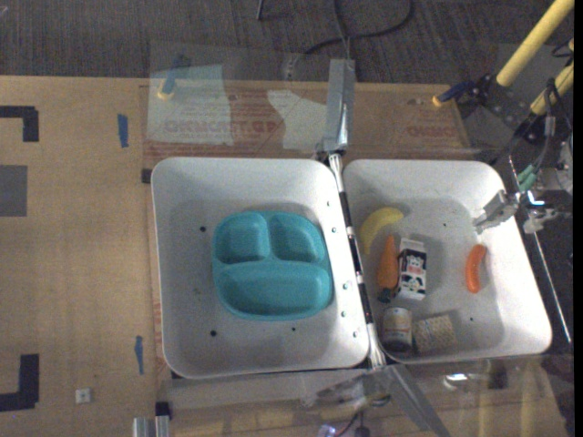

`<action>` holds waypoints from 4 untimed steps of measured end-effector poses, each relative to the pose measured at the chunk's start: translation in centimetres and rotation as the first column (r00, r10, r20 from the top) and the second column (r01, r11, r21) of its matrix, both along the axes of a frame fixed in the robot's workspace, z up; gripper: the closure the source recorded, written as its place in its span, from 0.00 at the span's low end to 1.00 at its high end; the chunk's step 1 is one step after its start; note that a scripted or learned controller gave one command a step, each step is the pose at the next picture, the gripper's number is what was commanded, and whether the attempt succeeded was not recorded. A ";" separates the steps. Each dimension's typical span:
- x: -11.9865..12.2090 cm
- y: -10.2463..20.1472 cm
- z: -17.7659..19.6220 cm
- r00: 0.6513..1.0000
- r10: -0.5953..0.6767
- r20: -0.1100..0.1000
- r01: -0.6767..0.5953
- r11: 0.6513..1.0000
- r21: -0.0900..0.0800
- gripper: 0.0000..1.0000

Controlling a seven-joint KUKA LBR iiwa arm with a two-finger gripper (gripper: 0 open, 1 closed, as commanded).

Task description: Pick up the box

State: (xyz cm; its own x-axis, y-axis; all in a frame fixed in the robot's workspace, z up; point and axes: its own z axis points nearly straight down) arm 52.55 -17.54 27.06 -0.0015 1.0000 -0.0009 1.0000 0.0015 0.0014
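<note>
- Nearest, at the front of the right bin (537, 321), a small can (396, 328) stands beside a rough tan block (435, 332).
- Just behind them lies the box (413, 269), white with a black-and-white cow picture. It sits in the left half of the right bin, with its long side running front to back.
- A carrot (389, 261) touches the box on its left, and a banana (380, 224) curls just behind both. An orange sausage (474, 268) lies well apart on the right.
- So the box's right side has open room, while its left side is crowded.
- The tool (499, 209) hangs farther back, over the bin's right rim. The box lies to its left and toward the front.
- Whether the tool is spread or pressed together cannot be told; it pinches nothing that can be seen.
- The left bin (178, 244) holds a teal tray (271, 264) on the desk (73, 271).
</note>
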 end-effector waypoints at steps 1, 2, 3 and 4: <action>0.5 2.5 -9.9 0.998 -0.070 -0.002 0.070 0.998 0.001 0.00; 4.0 -2.2 -5.5 1.000 0.026 0.001 -0.026 1.000 -0.001 0.00; -0.1 -4.8 -9.4 0.986 0.169 -0.001 -0.169 0.986 0.001 0.00; 4.5 -4.9 -7.3 0.973 0.230 0.003 -0.230 0.973 -0.002 0.00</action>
State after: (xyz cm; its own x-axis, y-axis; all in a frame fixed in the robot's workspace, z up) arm 57.00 -22.44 19.72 -0.2316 0.9728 -0.0029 0.9728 0.2316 0.0042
